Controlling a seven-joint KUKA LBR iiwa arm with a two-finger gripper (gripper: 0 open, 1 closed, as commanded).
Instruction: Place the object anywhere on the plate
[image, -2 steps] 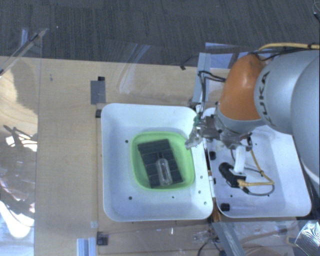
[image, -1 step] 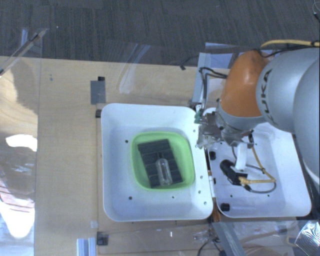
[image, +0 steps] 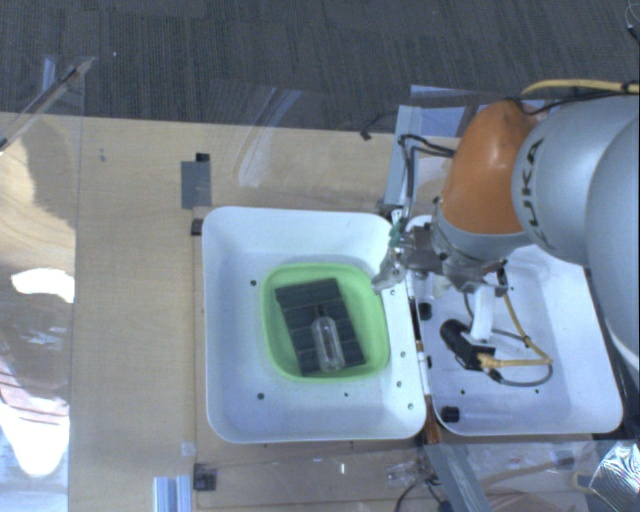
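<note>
On the bench (image: 130, 300) sit two white bins side by side. Inside the left bin (image: 230, 400) lies a green plate (image: 278, 345), squarish with rounded corners and tilted a little against the bin's walls. Dark grey slabs (image: 305, 310) cover most of the plate's middle. On those slabs, toward the plate's near side, rests the object (image: 328, 343), a small clear piece with a rounded top, lying roughly along the slabs' length. It is within the plate's rim, well apart from the arm.

From the right the arm (image: 570, 170) reaches in above the right bin (image: 580, 400). Its thick grey link fills the far right corner, the orange band (image: 480, 170) bulges just left of it, and the grey wrist below that points down toward the seam between the bins. The gripper (image: 392, 262) hangs over the left bin's right wall, just beside the plate's far right corner; whether it is released or clenched cannot be told from this angle, and nothing shows in its grasp.

Under the wrist, over the right bin's floor, a black fitting (image: 458, 342) and a loop of yellow cable (image: 520, 362) trail from the arm.
</note>
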